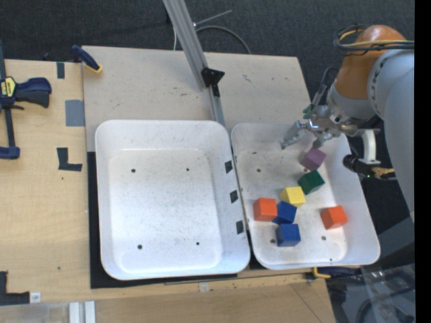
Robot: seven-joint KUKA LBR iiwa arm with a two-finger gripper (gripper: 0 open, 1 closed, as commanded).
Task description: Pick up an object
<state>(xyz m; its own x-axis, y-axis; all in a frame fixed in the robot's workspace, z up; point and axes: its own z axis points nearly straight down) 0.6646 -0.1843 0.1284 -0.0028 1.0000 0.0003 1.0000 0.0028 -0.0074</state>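
Several small blocks lie in the right bin [256,147]: a purple block [313,158], a green block [310,181], a yellow block [293,195], two orange blocks [265,208] [333,217] and two blue blocks [286,212] [288,234]. My gripper [306,137] hangs over the bin's far part, just above the purple block and slightly to its left. Its fingers [291,140] are spread apart with nothing between them. The purple block sits on the bin floor beside the right finger.
The left bin [161,194] stands next to the right one. A slanted metal post [192,39] rises behind the bins. Blue clamps [27,91] lie on the wooden bench at far left.
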